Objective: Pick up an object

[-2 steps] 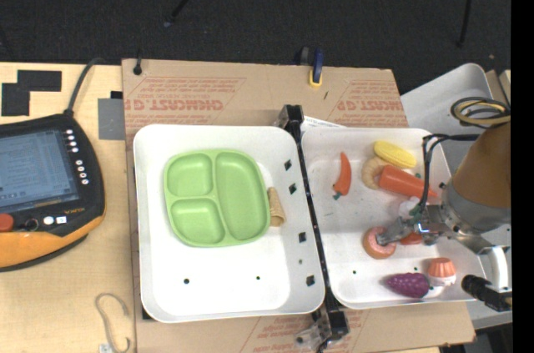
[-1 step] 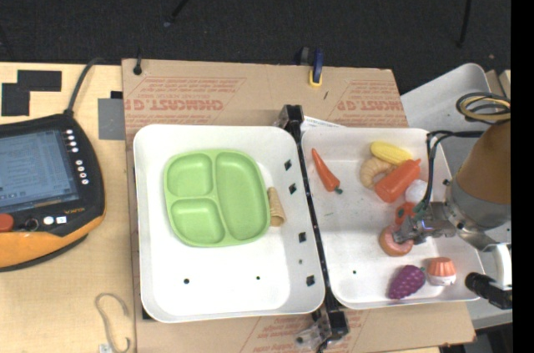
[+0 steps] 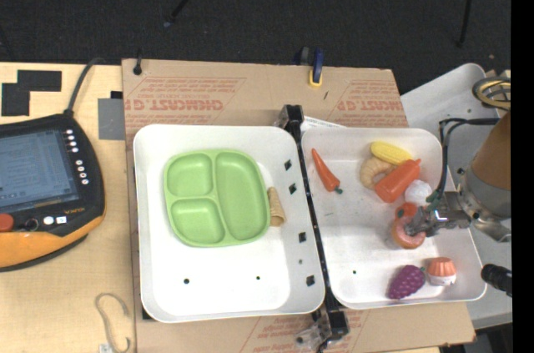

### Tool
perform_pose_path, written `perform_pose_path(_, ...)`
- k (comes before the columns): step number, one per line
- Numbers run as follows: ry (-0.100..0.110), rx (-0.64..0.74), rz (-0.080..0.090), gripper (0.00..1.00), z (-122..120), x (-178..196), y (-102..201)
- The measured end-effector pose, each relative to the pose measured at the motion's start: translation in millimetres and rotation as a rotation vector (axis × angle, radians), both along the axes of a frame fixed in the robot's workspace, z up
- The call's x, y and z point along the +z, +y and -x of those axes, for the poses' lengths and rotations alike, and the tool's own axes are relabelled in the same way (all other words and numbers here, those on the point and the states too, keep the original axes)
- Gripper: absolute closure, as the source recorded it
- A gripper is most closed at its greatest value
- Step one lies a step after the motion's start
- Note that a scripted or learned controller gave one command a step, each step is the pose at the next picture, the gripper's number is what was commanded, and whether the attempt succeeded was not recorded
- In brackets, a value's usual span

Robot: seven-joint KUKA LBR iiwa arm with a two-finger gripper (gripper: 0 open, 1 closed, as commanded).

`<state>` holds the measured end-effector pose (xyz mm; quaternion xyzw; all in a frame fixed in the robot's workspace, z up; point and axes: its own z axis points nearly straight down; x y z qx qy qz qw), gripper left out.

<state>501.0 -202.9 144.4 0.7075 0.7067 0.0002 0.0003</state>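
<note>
Camera view: arm (image 3: 492, 168) reaches from right, gripper (image 3: 420, 219) low over a red toy (image 3: 406, 234) in the right bin (image 3: 350, 293); grip state unclear.

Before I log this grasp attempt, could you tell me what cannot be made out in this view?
- Two-finger gripper: too small and dark to tell whether open or shut, or what it holds.
- Round reddish toy in the right white bin: partly covered by the gripper.
- Tan toy beside the green divided plate: too small to identify.
</note>
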Motion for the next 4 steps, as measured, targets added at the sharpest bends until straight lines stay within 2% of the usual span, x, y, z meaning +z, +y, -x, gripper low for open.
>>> perform_pose_path(1,-0.002,0.000,0.001,1.00,4,61,-7)
perform_pose_path(2,0.001,0.000,0.000,1.00,4,84,-8)
perform_pose_path(3,0.004,0.005,-0.003,1.00,-5,75,48)
perform_pose_path(4,0.003,0.006,-0.003,1.00,-8,87,99)
